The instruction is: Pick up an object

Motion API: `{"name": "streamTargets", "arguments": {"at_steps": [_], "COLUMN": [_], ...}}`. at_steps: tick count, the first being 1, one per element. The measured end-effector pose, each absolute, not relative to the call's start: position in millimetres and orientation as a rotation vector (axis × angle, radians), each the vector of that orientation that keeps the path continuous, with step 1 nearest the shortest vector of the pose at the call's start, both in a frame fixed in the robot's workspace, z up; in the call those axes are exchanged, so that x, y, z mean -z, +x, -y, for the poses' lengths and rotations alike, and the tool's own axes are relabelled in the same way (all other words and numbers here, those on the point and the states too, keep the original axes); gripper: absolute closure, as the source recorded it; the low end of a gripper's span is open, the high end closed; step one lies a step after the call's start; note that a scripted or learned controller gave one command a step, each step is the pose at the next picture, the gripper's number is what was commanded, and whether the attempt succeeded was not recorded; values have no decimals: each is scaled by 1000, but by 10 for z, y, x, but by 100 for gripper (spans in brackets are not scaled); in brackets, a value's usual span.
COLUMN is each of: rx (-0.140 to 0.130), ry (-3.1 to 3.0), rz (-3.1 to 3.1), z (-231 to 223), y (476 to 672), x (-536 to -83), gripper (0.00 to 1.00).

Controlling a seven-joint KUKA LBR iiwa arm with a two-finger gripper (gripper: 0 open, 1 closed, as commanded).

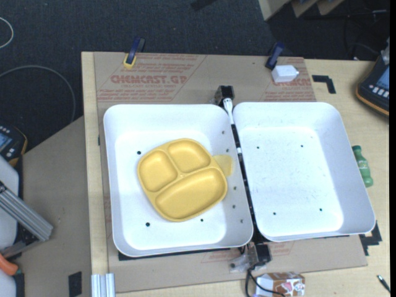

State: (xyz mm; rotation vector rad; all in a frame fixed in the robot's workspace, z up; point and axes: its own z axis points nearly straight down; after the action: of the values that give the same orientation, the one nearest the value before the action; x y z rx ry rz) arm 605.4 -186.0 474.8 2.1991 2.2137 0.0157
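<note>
On the bench, seen from above at a slant, a brown paper-covered board printed with red lettering (154, 79) carries two shallow white plastic bins set side by side, their inner rims touching along a dark seam. Left white bin (124, 135): holds the one object on offer, a yellow plastic divided plate with three compartments (181, 179), lying flat and right way up on the bin floor, roughly central and somewhat nearer the right wall than the left. Its two small compartments face the far side and its one large compartment faces the near side; the whole plate is turned a little anticlockwise. A small pale yellow scrap (224, 164) lies just beside the plate's right edge, apparently touching it; what it is cannot be told. Right white bin (297, 166): its floor shows a few small dark dots and faint speckling. A black clip (225, 94) sits at the far end of the seam between the bins. At the board's far edge stand a yellow-tipped clamp (132, 53) on the left and a dark blue clamp (275, 57) on the right, the latter just beside a small white block (284, 73). A green fitting (362, 164) lies against the right bin's outer rim. Dark carpet (49, 17) surrounds the bench.
</note>
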Motion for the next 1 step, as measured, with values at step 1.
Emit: {"name": "streamTargets", "arguments": {"at_steps": [1], "rx": [6], "ry": [2225], "rz": [-2230], "z": [1328], "y": [5312], "x": [-3955], "gripper": [100]}}
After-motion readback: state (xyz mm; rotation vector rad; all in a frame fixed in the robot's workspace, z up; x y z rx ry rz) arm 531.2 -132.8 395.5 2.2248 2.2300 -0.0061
